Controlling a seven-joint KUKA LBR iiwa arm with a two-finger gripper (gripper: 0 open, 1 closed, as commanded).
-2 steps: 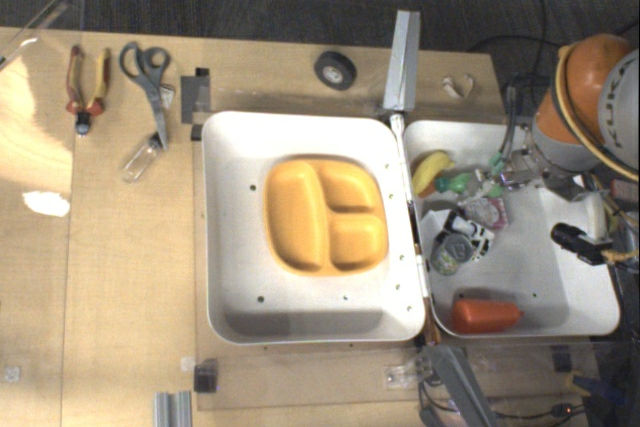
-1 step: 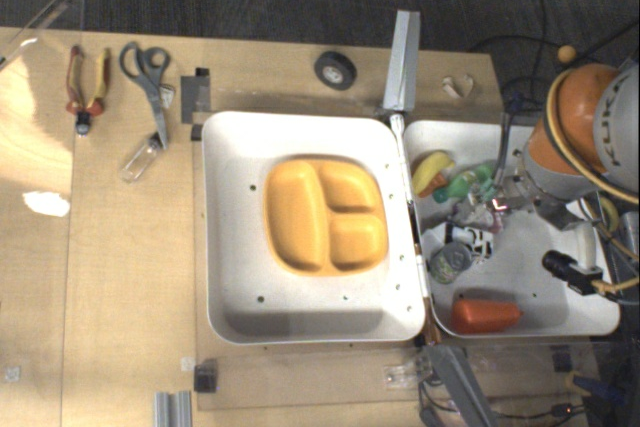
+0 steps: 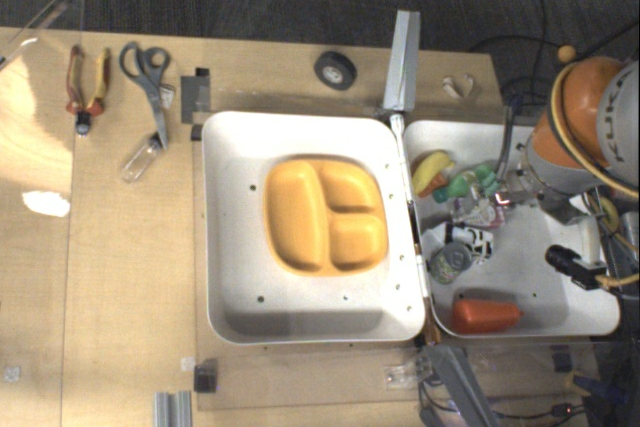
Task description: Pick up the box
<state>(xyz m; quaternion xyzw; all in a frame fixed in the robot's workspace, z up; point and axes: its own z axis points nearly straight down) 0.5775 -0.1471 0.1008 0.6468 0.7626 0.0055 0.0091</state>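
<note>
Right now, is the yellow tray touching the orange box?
Apart. The camera view shows the yellow tray in the left bin, the orange box in the right bin.

Arm [image 3: 590, 130]: reaching in from the right edge of the camera view, its bulky grey body lying over the right-hand side of the frame.
Orange band [image 3: 575, 100]: showing as a rounded orange collar near the upper right, sitting above the wrist.
Cables: looping in yellow and black along the arm's outer side, running down toward the lower right.
Wrist: angling down and to the left from the orange collar.
Gripper [image 3: 497, 198]: hanging low at the end of the wrist, pointing downward; its tip is too small and cluttered to read.
</note>
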